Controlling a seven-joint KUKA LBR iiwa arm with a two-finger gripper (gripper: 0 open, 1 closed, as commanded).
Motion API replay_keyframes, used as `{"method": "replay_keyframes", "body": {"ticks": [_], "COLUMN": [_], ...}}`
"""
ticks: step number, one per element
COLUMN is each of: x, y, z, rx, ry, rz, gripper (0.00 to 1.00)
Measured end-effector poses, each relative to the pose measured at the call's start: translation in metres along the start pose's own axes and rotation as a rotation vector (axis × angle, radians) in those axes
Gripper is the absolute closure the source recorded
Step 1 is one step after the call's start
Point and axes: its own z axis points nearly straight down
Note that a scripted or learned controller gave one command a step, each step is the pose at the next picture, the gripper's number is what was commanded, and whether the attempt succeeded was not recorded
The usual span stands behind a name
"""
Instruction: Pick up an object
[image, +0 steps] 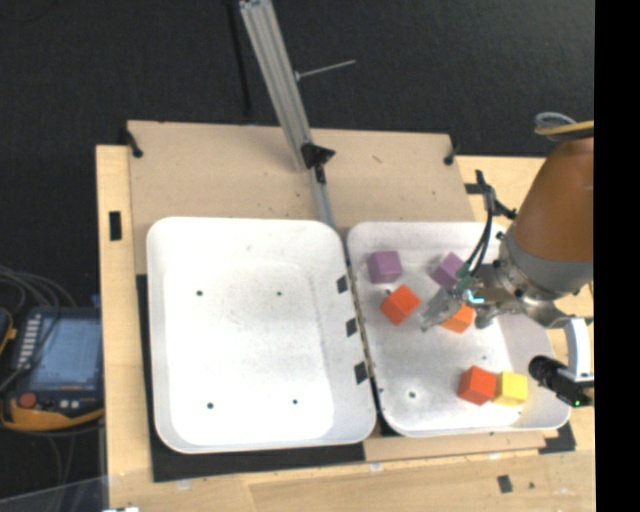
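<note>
Black floor surrounds my wooden desk (250, 165). Orange block (459, 320) sits mid right bin (420, 415), touching my gripper (446, 308); can't tell its opening or any hold. I'd centre squarely over flat faces before closing. Neighbours: matte cubes, orange cube (400, 303), purple cube (383, 266), smooth white plastic.

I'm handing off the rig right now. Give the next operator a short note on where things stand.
Gripper: low in the right bin, beside an orange block; grasp unclear.
Also in that bin: two purple blocks, an orange block at centre, an orange block touching a yellow one near the front.
Done: nothing visibly lifted.
Left: secure one block and raise it.
</note>
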Motion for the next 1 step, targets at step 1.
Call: {"method": "replay_keyframes", "body": {"ticks": [1], "x": [-0.0004], "y": [0.0009], "z": [-0.0024], "rx": [-0.006], "ry": [-0.001], "rz": [0.004], "gripper": [0.0]}}
